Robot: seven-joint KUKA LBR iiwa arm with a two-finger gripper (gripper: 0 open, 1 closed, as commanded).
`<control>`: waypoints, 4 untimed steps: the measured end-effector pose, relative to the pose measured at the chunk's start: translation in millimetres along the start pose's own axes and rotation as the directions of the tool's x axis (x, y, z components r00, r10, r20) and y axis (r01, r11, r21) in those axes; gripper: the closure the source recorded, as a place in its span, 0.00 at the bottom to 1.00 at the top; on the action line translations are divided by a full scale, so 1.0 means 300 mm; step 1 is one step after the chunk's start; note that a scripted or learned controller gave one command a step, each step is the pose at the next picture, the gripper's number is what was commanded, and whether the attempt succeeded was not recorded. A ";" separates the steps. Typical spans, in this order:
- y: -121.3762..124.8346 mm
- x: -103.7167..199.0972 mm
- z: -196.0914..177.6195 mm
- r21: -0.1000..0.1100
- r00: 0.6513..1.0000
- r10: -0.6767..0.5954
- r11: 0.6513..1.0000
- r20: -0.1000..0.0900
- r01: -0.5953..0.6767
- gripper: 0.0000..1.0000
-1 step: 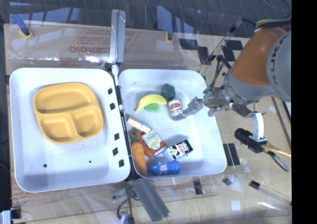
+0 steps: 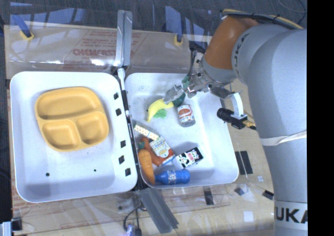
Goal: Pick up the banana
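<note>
Claw sits centre-frame in the right bin, just beside the banana; can't tell its opening. Banana lies unlifted, so grasp and lift remain.

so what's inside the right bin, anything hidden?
Right bin: banana, small can, carrot, blue bottle, black-and-white carton, snack packet. Gripper hangs over the banana's far end; the arm covers the bin's far right corner.

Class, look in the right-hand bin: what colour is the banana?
Yellow, with a green patch at one end; the banana shows in the camera view, just below the gripper.
</note>
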State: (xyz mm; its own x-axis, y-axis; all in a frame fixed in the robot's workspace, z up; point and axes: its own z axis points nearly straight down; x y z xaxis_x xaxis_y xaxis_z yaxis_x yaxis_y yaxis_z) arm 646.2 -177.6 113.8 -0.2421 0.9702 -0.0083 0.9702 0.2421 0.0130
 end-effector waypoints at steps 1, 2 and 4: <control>0.096 0.229 0.067 0.012 1.000 -0.023 1.000 -0.009 0.023 0.00; 0.100 0.255 0.068 0.014 0.994 0.110 0.994 -0.007 -0.110 0.00; -0.281 0.286 0.059 0.012 1.000 0.027 1.000 -0.008 -0.027 1.00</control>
State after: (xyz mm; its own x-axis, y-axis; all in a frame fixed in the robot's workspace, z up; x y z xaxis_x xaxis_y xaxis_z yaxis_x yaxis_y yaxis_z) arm 544.0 -114.8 94.2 -0.2156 0.9765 -0.0002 0.9765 0.2156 0.0008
